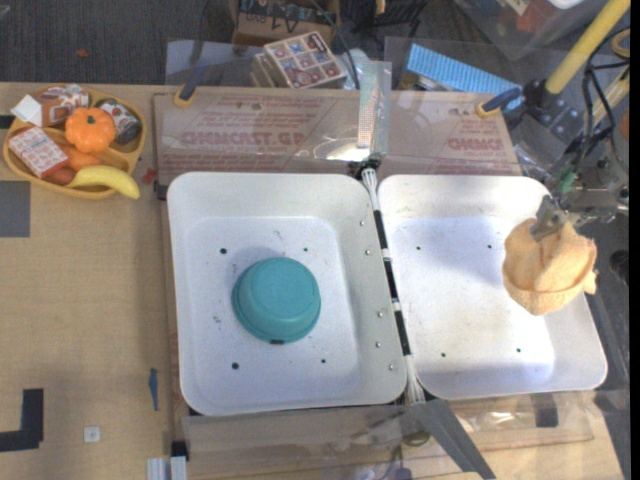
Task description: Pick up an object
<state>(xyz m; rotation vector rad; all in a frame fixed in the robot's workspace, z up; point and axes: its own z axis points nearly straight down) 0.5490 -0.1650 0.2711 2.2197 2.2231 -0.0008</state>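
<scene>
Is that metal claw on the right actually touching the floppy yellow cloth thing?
Touching. In the camera view, the gripper pinches the top of the soft yellow cloth lump, which bunches up to a peak where the fingers meet it, over the right white bin.

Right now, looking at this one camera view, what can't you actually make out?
- The gripper: its tips are buried in the crumpled tan cloth, so their state and hold are unclear.
- The grey arm is cut off by the view's right edge.
- The upturned teal bowl hides anything under it.
</scene>
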